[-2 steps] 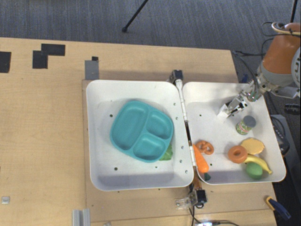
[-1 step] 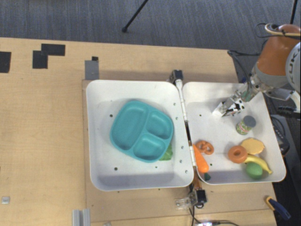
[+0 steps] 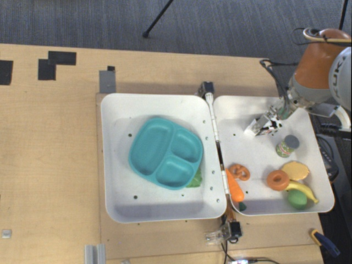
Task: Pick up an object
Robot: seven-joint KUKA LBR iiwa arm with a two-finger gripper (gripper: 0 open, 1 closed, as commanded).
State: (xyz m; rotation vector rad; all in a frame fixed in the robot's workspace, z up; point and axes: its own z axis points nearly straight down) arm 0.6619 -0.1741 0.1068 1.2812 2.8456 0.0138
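Observation:
My gripper (image 3: 260, 127) hangs over the back part of the right bin (image 3: 247, 111), its fingers pointing left, with nothing seen between them. In that bin lie a small grey-green can (image 3: 287, 146), an orange doughnut (image 3: 278, 180), a yellow piece (image 3: 296, 170), a banana (image 3: 306, 192), a green round fruit (image 3: 297, 200), a pretzel-like orange ring (image 3: 239, 172) and a carrot (image 3: 236, 190). All of them sit toward the bin's front, apart from the gripper.
The left bin (image 3: 118, 147) holds a teal divided plate (image 3: 166, 152) with a green item (image 3: 194, 180) peeking from under its front right edge. A divider rail (image 3: 216, 142) runs between the bins. The arm's orange band (image 3: 319, 65) is at the right.

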